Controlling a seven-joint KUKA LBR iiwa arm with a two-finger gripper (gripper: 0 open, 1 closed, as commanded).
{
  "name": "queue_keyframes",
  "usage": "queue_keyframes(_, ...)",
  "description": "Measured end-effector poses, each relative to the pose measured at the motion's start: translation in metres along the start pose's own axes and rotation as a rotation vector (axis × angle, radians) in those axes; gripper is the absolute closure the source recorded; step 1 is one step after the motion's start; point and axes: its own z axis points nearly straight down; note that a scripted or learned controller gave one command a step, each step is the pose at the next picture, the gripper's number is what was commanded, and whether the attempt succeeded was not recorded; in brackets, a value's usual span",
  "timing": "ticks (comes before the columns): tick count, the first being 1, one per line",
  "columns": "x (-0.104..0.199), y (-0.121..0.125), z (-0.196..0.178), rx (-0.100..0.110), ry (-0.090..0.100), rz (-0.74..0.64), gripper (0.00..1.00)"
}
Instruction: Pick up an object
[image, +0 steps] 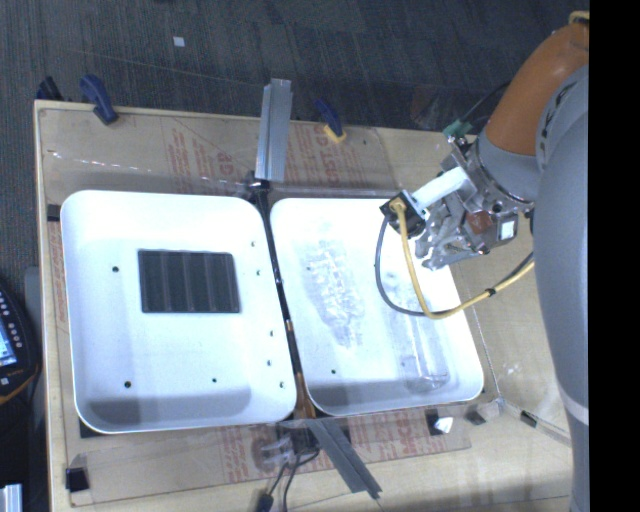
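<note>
A dark grey ribbed rectangular block (188, 281) lies flat in the left bin (100, 220). In the right bin (300, 230) a clear, crinkled plastic piece (335, 290) lies near the middle. A second clear, tube-like object (425, 362) rests by the bin's front right corner. My gripper (436, 250) hangs over the right bin's right side, above and apart from both clear objects. I see nothing held in it.
A yellow and black cable (395, 285) loops down from the wrist over the right bin. Blue clamps (100, 100) grip the bench's far edge. A metal bar (272, 130) stands behind the bins' junction, and another (340, 460) lies in front.
</note>
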Motion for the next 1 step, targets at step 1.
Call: queue_keyframes(1, 0.0014, -0.002, -0.0086, 0.002, -0.002, -0.011, 1.0)
